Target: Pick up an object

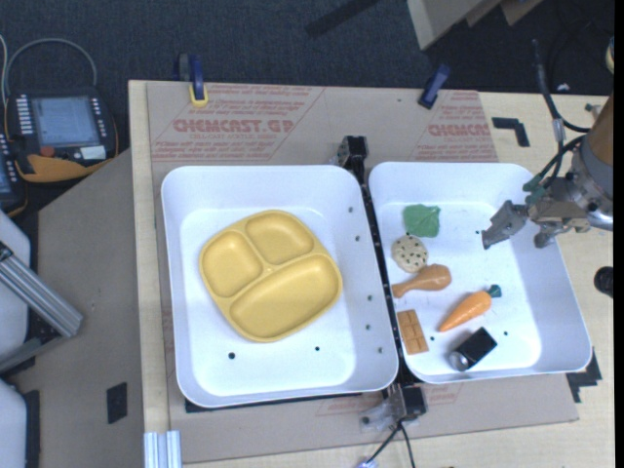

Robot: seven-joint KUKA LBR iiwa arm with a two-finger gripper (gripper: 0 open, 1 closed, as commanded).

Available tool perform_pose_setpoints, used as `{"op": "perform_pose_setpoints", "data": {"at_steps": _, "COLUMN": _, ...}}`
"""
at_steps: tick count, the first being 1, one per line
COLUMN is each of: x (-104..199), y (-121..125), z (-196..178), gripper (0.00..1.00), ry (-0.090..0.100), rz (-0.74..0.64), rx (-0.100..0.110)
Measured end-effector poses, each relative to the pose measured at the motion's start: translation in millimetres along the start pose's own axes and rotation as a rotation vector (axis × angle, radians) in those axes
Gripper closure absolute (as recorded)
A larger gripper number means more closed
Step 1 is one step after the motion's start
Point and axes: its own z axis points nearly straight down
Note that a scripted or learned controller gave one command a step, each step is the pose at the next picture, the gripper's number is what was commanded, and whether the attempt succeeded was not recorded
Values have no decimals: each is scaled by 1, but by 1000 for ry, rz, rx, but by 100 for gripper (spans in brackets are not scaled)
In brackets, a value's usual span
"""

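**A:** Camera view first: what sits in the right bin (556, 300)?

**B:** Six small things, all on its left half. At the far end lies a green leafy piece (422, 219), crinkled at the edges. Just near of it is a round tan cookie (409, 253) with dark specks. Then a chicken drumstick (424, 281), smooth and glossy, its thin end pointing left toward the bin wall.

**A:** And nearer still?

**B:** An orange carrot (465, 310), tapered, with a small green stub at its far-right end. Left of it is a flat rectangular cracker (412, 331), orange-brown with a grid of dimples. The black block (475, 348) lies at the near end, boxy with a pale face (it looks like hard plastic).

**A:** The gripper?

**B:** The gripper (515, 226) is over the far right part of that bin, right of the leafy piece and well apart from every object. Its two grey fingers (502, 224) are spread apart, with nothing between them.

**A:** The left bin (185, 261)?

**B:** It holds a yellow divided plate (270, 276), a rounded square of matte plastic with three compartments, lying turned at an angle. Both bins are smooth white with rounded corners, resting on a brown board (292, 125) printed with red lettering.
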Motion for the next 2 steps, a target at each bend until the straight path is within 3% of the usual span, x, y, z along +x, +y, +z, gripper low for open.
{"op": "perform_pose_setpoints", "data": {"at_steps": 1, "x": 0, "y": 0, "z": 0, "gripper": 0, "ry": 0, "rz": -1, "rx": -1}}
{"op": "perform_pose_setpoints", "data": {"at_steps": 2, "x": 0, "y": -5, "z": 60, "gripper": 0, "ry": -3, "rz": 1, "rx": 3}}
